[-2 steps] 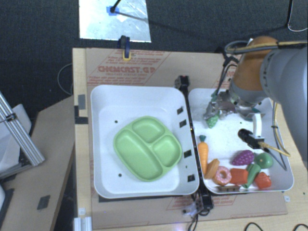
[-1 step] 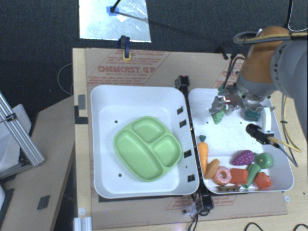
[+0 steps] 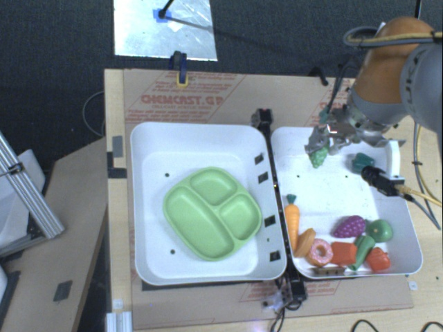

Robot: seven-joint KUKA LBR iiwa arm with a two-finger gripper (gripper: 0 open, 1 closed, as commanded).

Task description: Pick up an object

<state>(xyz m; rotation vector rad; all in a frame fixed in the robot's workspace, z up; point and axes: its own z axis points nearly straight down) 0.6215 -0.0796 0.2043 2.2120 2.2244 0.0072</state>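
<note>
Camera view, from above at a slant. Two white bins side by side on the bench: left bin [image 3: 149, 185], right bin [image 3: 408, 244].

Left bin: one light-green divided plate [image 3: 212, 213], three compartments, lying flat near the bin's middle.

Right bin: toy food bunched in the near corner. An orange carrot [image 3: 293, 220] with a green top lies along the left wall. Next to it a pink-frosted donut [image 3: 320, 252], partly over a tan piece [image 3: 304, 241]. Purple grapes [image 3: 349, 225] sit just beyond a red-orange block [image 3: 343, 252]. A green round item [image 3: 379, 229], a dark green long piece [image 3: 362, 250] and a red item [image 3: 378, 259] touch one another at the far right of the cluster. A small teal object [image 3: 362, 161] lies apart near the far right wall.

Arm enters from the right, orange band above the wrist. Gripper [image 3: 320, 151] is over the far part of the right bin, well apart from the cluster. A small green piece [image 3: 318, 158], lumpy and leafy-looking, sits right at the fingertips; its lower end pokes out below them. Whether the fingers pinch it or merely sit around it: cannot tell. Whether the piece is lifted or rests on the bin floor: cannot tell.
</note>
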